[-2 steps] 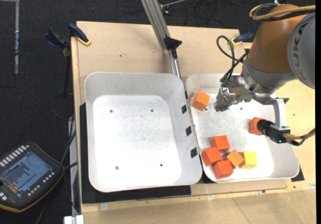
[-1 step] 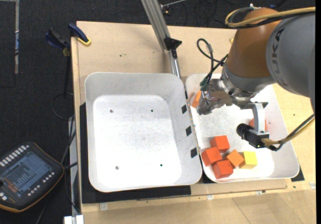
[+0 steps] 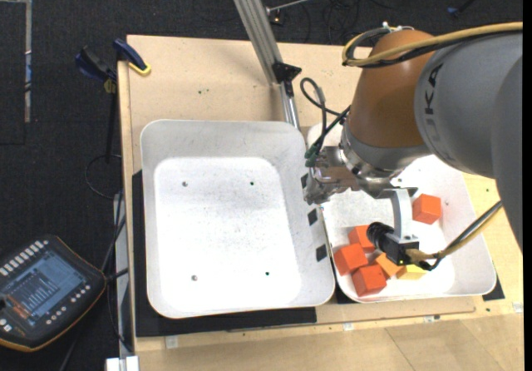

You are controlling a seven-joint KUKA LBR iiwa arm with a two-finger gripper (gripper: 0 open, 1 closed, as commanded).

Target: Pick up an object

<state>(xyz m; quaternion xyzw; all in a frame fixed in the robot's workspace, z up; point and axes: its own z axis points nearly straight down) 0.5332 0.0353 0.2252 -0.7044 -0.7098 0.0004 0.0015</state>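
orange-red chunky blocks [image 3: 351, 259]: bunched in the near part of the shallow white bin on the view's right [image 3: 470, 279], touching or nearly touching one another, close to that bin's near rim and its left wall. lone orange cube [image 3: 427, 209] apart from the bunch, farther back toward the right wall, with bare white floor on most sides. small yellow piece [image 3: 413, 273] at the bunch's right end, against an orange neighbour; shape hard to make out.

grey arm with orange-brown band [image 3: 391, 86] reaching in from the right, hanging over the back half of the same bin. gripper [image 3: 326, 185] low over the bin's left wall, right at the seam between the two bins, behind and left of the bunch. open or closed: cannot tell, lower end lost in dark clutter under the wrist. nothing seen held.

shallow white speckled bin on the view's left [image 3: 166, 195]: wide open floor, its right rim just beside the other bin's rim. two small black patches [image 3: 317, 232] along that seam, too small to identify. pale wooden desk [image 3: 208, 78] showing as a broad strip behind the bins and only a thin strip in front, so little margin at the near edge.

back of the right bin hidden under the arm; upper edges of the bunch partly covered by robot hardware; arm cut off by the frame's right side. slanted silver metal strut [image 3: 249, 12] running down to the desk's back edge. blue clamp with yellow tip [image 3: 104, 61] at the far left corner. grey handheld pendant with screen [image 3: 37, 290] on the dark floor, cut by the frame's left edge.
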